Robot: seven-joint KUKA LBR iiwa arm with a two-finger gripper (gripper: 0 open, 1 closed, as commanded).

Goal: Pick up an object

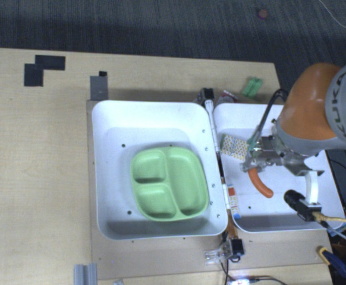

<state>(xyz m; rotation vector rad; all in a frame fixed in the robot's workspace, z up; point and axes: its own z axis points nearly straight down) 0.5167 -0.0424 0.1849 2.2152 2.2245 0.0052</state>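
An orange carrot-shaped piece (262,185) lies slantwise on the floor of the right bin (280,219). My gripper (254,162) hangs over the right bin, directly above the upper left end of that orange piece, and the wrist hides where they meet. A speckled pale packet (233,146) lies just left of the gripper against the bin's left wall. A green divided plate (169,182) sits in the middle of the left bin (110,159).
A small green object (252,88) lies on the bench behind the right bin. A small printed card (231,198) rests by the divider between the bins. The arm's orange band and grey body cover the right bin's far right side.
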